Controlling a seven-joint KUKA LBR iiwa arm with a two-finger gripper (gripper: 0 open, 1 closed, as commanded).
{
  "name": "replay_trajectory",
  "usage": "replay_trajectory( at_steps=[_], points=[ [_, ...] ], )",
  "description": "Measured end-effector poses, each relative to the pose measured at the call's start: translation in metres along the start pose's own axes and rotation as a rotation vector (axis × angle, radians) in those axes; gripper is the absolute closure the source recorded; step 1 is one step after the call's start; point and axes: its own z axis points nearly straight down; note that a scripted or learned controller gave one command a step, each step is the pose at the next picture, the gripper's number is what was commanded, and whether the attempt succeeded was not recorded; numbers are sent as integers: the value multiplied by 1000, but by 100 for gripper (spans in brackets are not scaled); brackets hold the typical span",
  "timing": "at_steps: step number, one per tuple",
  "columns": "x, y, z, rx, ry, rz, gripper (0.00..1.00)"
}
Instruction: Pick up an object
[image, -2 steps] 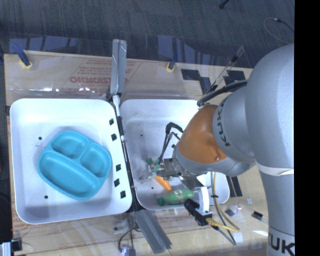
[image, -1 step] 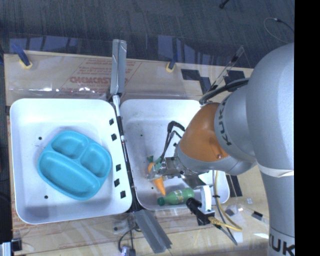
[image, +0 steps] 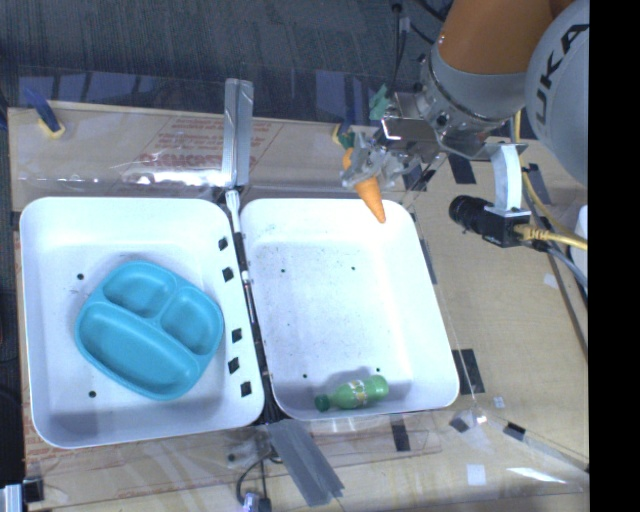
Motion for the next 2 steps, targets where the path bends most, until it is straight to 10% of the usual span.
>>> replay_trajectory(
  at_steps=[2],
  points=[
    [-132,66,131,6,1,3,100]
  ],
)
